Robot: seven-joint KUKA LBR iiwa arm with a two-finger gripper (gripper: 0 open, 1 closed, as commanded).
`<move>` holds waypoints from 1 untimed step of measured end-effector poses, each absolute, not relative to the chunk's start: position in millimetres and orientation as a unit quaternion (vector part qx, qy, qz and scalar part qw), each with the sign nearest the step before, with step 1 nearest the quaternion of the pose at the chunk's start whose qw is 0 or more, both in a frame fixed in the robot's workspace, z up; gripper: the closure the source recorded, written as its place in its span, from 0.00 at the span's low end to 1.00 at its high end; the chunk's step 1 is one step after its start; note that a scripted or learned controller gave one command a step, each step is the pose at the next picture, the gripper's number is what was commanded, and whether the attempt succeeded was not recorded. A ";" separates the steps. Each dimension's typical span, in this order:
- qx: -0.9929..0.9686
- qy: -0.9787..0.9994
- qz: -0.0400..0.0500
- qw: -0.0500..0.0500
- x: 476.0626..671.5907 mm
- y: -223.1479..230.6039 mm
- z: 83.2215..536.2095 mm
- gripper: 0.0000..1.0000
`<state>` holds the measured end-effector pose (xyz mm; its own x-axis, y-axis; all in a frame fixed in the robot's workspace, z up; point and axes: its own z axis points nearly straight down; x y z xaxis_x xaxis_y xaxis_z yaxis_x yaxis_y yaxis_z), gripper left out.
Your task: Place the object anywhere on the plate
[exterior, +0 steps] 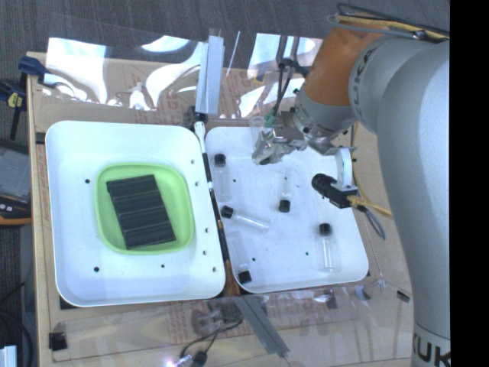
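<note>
Lying flat on the green plate (107, 228) in the left bin (65, 151), a dark ribbed rectangular block (140, 210) appears to be the object the task names, and judged from this view it already rests inside the plate's rim, slightly tilted from the bin's edges. At roughly three o'clock from the plate, across the divider, the right bin (351, 262) carries several small clear vials with black caps, one near its centre (284, 203), one toward five o'clock (326, 243) and one close to the divider (248, 220). Above that bin's twelve o'clock edge hangs the gripper (265, 150), its metal fingers seen at a slant; how far apart they stand cannot be told, and nothing is visibly between them. The risks are judgements only: if the task's object is in fact one of the vials, a round, glassy tube could roll or slip from a pinch, and the arm's bulk over the bin hides part of the floor from the camera, so a failed grasp might go unnoticed.
</note>
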<state>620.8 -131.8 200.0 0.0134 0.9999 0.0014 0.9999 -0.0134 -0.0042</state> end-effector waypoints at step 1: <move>-0.690 -0.724 0.003 0.003 556.3 -98.8 156.1 1.00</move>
<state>556.3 -98.8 156.1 -0.0487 0.9988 0.0005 0.9988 0.0487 -0.0075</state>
